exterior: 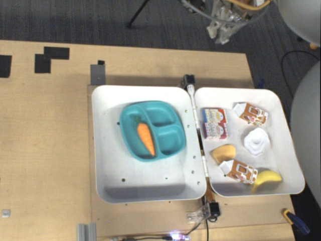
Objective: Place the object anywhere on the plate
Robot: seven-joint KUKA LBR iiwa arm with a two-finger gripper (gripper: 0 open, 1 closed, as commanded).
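Observation:
A teal divided plate [153, 129] lies in the left white bin [108, 169]. An orange toy carrot [145, 138] rests in the plate's large left compartment, tip toward the front. My gripper [222, 31] hangs at the top of the view, above the floor beyond the bench's far edge and well away from both bins. Nothing shows in it.
The right white bin [281, 109] holds a red-and-blue carton [214, 123], two brown-and-white cartons [252, 114] [241, 172], a white cup-like item [257, 141], a tan bread-like piece [223, 153] and a yellow banana [266, 179]. A ridge [196, 129] divides the bins.

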